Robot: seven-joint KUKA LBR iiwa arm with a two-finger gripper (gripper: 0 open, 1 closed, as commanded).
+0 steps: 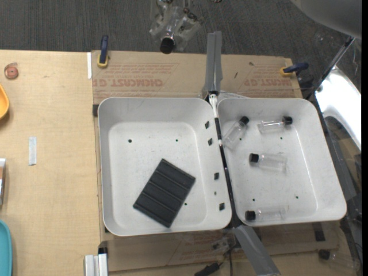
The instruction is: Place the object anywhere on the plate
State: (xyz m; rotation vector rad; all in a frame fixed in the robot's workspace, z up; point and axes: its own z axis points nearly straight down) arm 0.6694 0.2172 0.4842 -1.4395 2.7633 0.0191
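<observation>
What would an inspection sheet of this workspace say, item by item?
Surface: wooden bench; cardboard sheet under left bin and right bin.
Job's things: black ribbed plate in left bin; four capped vials in right bin; fifth vial at the gripper, grasp unconfirmed.
Clutter: clamps; orange object.
Grippers: gripper beyond the bins.
Cables: dark cable.
Surroundings: grey carpet.
</observation>
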